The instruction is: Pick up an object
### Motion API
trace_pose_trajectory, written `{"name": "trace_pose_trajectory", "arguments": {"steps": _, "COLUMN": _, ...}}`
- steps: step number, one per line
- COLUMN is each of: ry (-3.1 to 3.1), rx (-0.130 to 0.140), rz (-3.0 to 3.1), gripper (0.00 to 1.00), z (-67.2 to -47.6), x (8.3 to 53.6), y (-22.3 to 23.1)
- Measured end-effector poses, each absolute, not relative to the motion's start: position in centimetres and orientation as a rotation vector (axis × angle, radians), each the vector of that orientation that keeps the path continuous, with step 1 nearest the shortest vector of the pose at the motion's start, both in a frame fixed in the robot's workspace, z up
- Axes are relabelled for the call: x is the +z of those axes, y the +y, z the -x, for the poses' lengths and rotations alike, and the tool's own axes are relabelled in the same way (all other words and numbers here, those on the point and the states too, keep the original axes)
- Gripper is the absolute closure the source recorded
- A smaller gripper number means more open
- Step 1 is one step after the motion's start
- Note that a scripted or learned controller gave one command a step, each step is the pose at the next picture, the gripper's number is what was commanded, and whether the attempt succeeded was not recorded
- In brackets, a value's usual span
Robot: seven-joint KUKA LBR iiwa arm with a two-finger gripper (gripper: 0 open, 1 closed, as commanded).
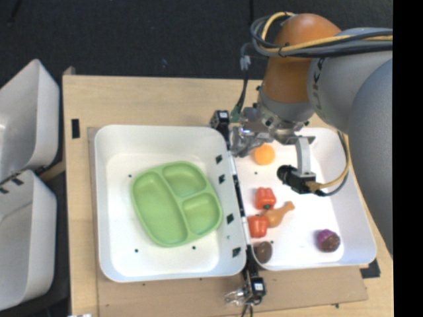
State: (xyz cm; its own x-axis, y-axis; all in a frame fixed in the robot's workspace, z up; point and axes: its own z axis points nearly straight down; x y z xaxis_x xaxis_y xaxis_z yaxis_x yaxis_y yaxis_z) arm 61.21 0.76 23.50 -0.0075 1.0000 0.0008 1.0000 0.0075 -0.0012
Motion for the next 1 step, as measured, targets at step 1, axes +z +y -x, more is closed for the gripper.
{"name": "trace_pose_trajectory", "arguments": {"steps": 1, "ry": -2.228, "rx": 0.002, "rz": 2.213, "gripper": 1.00, "z": -61.65, "x": 22.84, "y": 5.68}}
